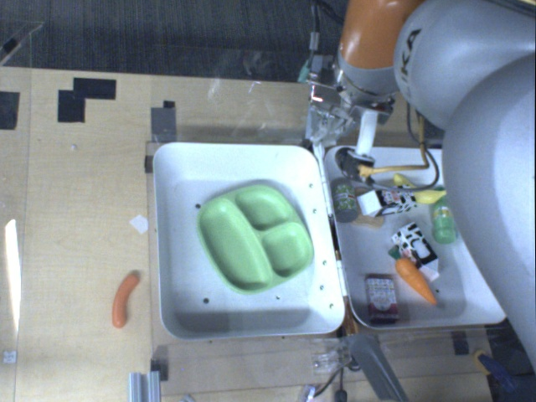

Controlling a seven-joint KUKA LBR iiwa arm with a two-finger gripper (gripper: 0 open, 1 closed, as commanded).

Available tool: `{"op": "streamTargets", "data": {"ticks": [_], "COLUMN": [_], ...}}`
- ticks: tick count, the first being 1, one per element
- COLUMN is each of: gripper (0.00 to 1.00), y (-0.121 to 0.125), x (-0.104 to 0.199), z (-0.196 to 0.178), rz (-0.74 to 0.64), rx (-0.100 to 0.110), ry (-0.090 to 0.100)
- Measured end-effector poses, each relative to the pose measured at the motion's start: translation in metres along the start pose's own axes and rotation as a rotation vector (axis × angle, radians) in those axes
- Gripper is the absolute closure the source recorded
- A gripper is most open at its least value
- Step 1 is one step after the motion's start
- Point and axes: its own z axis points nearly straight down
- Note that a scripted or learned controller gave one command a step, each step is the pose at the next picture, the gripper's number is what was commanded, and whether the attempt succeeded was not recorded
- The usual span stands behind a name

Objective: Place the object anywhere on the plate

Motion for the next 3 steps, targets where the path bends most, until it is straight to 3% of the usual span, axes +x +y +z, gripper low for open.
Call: {"op": "streamTargets", "data": {"ticks": [1, 2, 3], "gripper": [1.0, 1.0, 1.0], "y": [-0.042, -0.026, -0.092], "x": [0.094, 0.106, 0.137], "z": [0.005, 0.008, 0.038], "rz": [-0.096, 0.048, 0.034], "rx": [0.001, 0.0, 0.004], "ry": [0.003, 0.003, 0.002]}}
